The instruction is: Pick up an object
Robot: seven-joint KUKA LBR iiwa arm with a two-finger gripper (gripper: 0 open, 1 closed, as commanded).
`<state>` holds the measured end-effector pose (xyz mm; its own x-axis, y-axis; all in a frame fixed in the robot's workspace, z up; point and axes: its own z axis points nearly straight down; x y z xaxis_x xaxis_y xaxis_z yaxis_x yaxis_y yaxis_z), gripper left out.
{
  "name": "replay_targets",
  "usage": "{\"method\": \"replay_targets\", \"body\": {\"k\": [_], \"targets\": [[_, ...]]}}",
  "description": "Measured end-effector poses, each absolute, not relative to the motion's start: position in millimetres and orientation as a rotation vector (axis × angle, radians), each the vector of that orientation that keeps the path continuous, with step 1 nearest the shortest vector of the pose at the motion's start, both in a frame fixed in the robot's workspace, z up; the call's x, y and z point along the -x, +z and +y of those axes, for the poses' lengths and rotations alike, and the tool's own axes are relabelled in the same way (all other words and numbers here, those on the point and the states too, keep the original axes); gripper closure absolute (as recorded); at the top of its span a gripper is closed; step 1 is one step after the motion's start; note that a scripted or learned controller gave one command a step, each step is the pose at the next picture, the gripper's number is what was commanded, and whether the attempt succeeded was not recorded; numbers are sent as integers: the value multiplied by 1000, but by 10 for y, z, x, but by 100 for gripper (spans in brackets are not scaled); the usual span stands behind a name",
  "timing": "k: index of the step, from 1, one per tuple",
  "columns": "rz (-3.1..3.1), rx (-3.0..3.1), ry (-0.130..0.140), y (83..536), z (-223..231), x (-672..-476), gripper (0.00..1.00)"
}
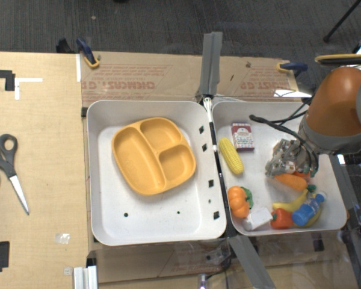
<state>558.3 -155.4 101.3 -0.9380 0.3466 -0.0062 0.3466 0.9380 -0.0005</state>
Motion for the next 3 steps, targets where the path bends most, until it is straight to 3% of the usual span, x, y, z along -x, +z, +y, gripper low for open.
{"method": "replay_targets", "body": {"k": [1,2,3], "targets": [[3064,-694,0,2152,-725,-5548,100],[2956,-1062,-1,911,-1061,-5901,100],[2958,-1063,-2,905,-1059,-5896,0]]}}
